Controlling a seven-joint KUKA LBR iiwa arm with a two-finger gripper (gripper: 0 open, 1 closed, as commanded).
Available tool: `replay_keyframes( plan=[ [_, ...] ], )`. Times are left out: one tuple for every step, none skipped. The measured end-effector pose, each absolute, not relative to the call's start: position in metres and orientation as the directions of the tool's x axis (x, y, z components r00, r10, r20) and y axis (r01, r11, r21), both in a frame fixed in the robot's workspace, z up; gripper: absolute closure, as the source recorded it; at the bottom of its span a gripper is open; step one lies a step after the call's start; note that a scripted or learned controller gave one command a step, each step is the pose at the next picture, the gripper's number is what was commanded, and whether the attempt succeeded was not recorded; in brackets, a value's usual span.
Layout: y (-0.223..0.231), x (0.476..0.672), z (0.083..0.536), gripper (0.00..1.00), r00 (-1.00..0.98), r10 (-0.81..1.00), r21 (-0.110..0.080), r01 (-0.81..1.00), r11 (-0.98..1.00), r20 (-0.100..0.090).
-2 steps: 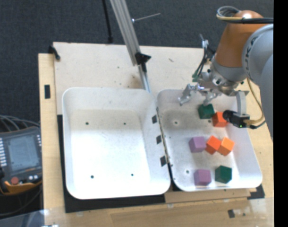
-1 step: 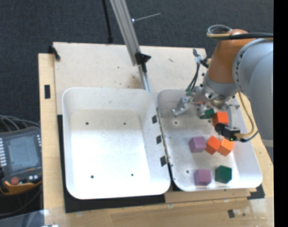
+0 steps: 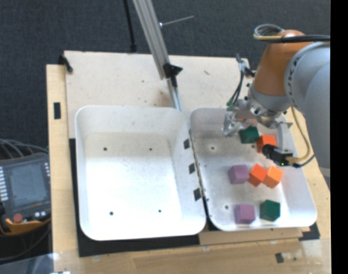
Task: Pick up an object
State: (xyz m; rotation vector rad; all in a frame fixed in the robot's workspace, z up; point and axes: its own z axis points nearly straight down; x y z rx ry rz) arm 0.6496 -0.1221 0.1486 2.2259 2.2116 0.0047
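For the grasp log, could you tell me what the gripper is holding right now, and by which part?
It cannot be told. The gripper sits low in the right bin, just beside a green block, but nothing is visibly between its fingers.

The grey arm [image 3: 302, 73] is being reached in from the right, its orange-banded wrist angled downward with the gripper [image 3: 238, 124] lowered.

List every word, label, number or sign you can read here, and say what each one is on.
No text can be read.
Handheld controller left of the bench: its screen and buttons are too blurred to read.
Blocks, such as the purple block in the right bin: plain faces, no markings.
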Motion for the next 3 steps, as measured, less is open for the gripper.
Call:
replay_keyframes(
  plan=[
    [-0.132, 0.655, 0.200, 1.00, 0.003, 1.000, 0.007, 1.000, -0.003, -0.002],
    [-0.124, 0.657, 0.249, 1.00, -0.003, 1.000, 0.007, 1.000, 0.003, -0.001],
    [-0.126, 0.658, 0.288, 1.00, -0.004, 1.000, 0.006, 1.000, 0.004, -0.001]
  ],
)
